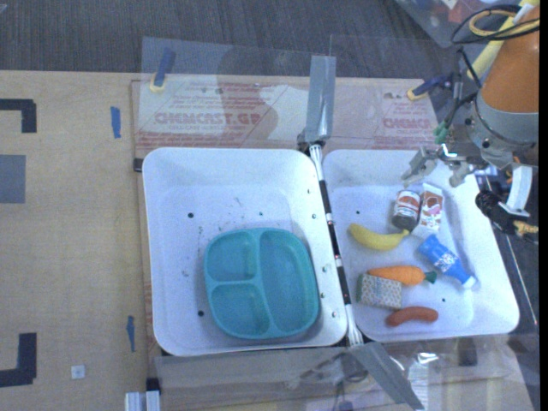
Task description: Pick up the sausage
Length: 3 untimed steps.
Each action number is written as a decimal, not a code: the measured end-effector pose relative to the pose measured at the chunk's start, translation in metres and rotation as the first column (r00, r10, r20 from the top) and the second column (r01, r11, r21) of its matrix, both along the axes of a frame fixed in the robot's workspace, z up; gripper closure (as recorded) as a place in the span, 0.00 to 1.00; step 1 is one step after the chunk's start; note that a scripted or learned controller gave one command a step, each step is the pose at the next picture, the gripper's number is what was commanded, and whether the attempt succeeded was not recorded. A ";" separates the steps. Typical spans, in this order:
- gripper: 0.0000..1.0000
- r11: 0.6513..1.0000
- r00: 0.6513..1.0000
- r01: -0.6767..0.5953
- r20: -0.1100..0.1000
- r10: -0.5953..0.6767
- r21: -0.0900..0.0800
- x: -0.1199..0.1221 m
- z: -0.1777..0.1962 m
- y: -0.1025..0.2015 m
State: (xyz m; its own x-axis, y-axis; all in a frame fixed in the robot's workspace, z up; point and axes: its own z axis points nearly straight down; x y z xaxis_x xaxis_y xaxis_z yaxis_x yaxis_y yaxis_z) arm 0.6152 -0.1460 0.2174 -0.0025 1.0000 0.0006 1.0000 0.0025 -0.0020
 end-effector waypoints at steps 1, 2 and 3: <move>0.00 0.969 0.969 0.247 0.004 -0.247 -0.001 -0.050 -0.124 -0.043; 1.00 0.968 0.968 0.251 0.006 -0.251 -0.001 -0.050 -0.114 -0.045; 1.00 0.989 0.989 0.149 0.004 -0.149 -0.001 -0.012 -0.027 0.008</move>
